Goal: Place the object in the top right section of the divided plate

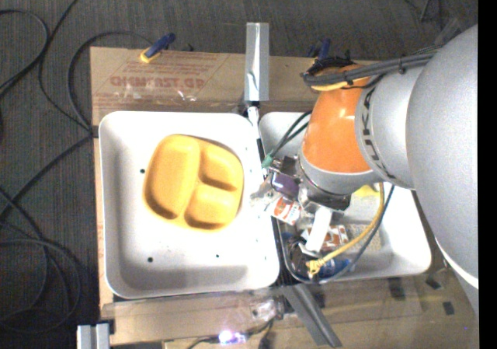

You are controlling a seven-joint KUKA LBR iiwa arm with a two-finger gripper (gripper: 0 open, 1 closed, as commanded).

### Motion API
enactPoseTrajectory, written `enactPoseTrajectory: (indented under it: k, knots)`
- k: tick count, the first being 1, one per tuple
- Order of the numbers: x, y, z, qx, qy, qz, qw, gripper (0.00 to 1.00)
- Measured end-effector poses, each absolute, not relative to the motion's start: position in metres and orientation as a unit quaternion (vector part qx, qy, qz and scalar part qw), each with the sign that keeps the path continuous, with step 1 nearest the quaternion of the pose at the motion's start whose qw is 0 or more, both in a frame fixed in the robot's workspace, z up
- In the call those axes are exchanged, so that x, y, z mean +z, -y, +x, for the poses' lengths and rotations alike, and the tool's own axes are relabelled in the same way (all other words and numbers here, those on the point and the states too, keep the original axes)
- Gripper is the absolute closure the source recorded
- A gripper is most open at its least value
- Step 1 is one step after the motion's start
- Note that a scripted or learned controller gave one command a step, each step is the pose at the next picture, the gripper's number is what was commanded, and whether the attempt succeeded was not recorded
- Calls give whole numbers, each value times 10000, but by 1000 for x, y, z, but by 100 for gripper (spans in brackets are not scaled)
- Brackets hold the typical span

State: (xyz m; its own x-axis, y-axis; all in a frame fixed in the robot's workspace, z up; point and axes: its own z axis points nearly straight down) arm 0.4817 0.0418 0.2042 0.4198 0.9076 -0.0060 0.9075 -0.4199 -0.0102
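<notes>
A yellow divided plate (pixel 194 180) lies in the left bin (pixel 124 262), with one long section on its left and two smaller sections on its right. All three sections look bare. The arm's orange band (pixel 338 134) hangs over the left part of the right bin (pixel 411 250). Below the band, the gripper (pixel 299 211) reaches down among a cluster of small objects (pixel 283 207) at that bin's left side. The wrist and cables hide the fingertips.
Packets and a blue item (pixel 334 266) lie near the right bin's front edge. A metal post (pixel 257 60) stands behind the gap between the bins. Brown cardboard (pixel 171 79) with a blue clamp (pixel 158 47) lies at the back left.
</notes>
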Motion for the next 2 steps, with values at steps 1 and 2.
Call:
enactPoseTrajectory:
  k: [1, 2]
  knots:
    - [205, -77, 511, 49, 5772, -8166, 20, 100]
    - [206, -77, 511, 47, 5771, -8166, 22, 0]
